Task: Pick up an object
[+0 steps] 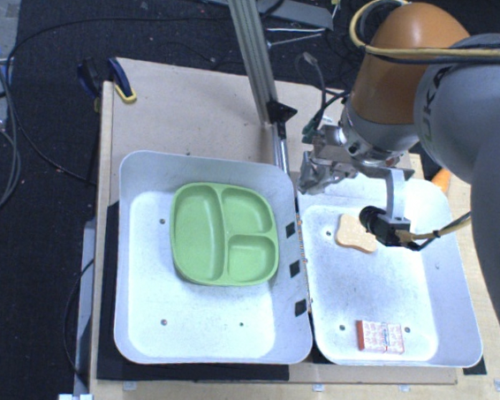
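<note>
Toast-shaped piece [354, 235], tan and flat like a slice of bread, is lying in the right bin [453, 296], close to that bin's far edge and nearer its left side than its right. It is resting on the bin floor with nothing gripping it. Just to its right, a small black part hanging from the arm on a thin stalk is sitting touching or almost touching the slice's right edge.

Near the bin's near edge, toward the right corner, a small red and white packet [381, 336] is lying flat, well apart from the tan slice.

The grey arm is reaching in from the right, its orange band showing above the wrist, and the gripper [322, 176] is hanging over the far left corner of the right bin, beside the seam where the two bins meet. How the jaws are set cannot be told from this slant; the metal head is hiding them, and no object is showing between them.

In the left bin [133, 298], a green divided plate [225, 235] with three compartments is sitting in the far half, toward the bin's right edge. Both bins are resting side by side on the wooden bench [188, 108].
</note>
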`<state>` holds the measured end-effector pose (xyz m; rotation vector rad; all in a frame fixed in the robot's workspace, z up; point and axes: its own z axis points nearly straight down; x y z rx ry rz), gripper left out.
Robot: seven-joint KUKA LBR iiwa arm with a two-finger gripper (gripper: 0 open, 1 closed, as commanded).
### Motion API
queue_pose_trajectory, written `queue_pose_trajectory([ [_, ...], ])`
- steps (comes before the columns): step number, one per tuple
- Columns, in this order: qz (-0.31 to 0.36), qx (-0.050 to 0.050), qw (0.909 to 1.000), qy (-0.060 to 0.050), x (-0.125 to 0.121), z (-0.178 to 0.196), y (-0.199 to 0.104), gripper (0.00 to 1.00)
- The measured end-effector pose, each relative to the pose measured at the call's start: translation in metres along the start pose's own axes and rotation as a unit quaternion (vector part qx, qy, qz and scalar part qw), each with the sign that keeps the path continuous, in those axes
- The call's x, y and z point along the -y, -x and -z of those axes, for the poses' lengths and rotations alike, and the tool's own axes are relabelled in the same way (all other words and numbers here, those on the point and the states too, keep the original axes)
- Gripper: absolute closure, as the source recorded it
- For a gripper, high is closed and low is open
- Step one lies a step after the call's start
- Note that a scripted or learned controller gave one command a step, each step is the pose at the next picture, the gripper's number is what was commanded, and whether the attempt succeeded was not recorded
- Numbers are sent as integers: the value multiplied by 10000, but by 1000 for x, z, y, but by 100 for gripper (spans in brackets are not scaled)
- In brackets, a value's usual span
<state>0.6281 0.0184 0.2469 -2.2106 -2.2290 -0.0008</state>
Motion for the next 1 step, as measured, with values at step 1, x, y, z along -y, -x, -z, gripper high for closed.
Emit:
queue_pose_trajectory([
  [1, 2, -3, 10000, -7, 18, -9, -61, 100],
])
